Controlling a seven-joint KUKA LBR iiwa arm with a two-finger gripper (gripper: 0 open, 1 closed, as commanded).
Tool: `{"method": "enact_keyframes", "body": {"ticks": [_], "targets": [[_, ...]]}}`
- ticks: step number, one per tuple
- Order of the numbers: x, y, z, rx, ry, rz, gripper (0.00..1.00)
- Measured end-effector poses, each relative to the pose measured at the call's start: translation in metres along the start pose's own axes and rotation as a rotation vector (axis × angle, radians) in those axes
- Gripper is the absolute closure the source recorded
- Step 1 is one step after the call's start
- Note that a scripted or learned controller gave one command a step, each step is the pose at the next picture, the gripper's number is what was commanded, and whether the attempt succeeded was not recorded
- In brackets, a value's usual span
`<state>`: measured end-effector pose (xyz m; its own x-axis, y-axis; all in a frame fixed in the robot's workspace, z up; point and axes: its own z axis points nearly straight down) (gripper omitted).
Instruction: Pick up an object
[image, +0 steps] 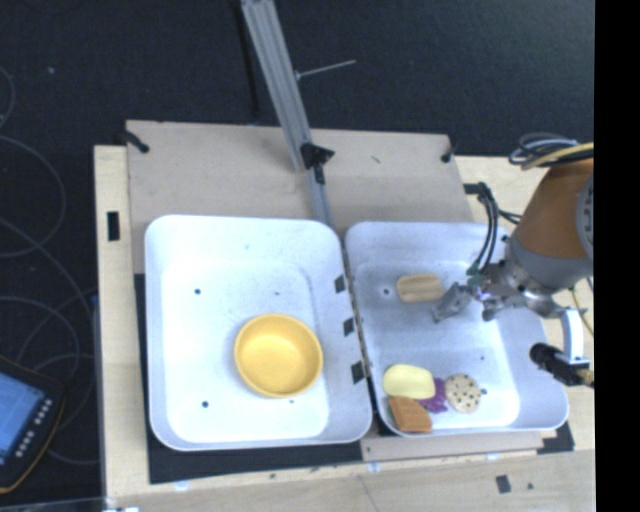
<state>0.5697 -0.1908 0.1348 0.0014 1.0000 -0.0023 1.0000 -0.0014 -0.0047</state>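
Dark flooring strewn with cables is surrounding a pale wooden bench (115, 300), which is carrying two shallow white bins side by side. Over the right bin (400, 245), the gripper (467, 303) is hanging low with its two grey fingers spread apart and nothing between them, probably because it is lining up over a target. Just to its left, a small tan block (419, 288) with rounded ends is lying flat on the bin floor, apart from the fingers; it looks the handiest object to pick. Nearer the front rim, a smooth pale-yellow lump (408, 380), a brown wedge (409, 414), a purple scrap (438, 402) and a speckled cookie-like disc (461, 393) are crowding together, touching, which I judge would make a clean grasp harder. In the left bin (180, 250), a glossy yellow bowl (278, 354) is sitting upright, alone.
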Motion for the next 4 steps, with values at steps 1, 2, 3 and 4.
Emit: {"method": "enact_keyframes", "body": {"ticks": [1, 2, 3, 4], "targets": [[-0.002, 0.000, 0.036, -0.003, -0.001, 0.001, 0.00], [-0.002, 0.002, 0.022, -0.011, 0.000, 0.006, 1.00], [-0.003, 0.004, -0.021, -0.011, 0.002, 0.000, 1.00], [-0.012, 0.011, -0.071, -0.012, 0.000, -0.004, 1.00]]}}
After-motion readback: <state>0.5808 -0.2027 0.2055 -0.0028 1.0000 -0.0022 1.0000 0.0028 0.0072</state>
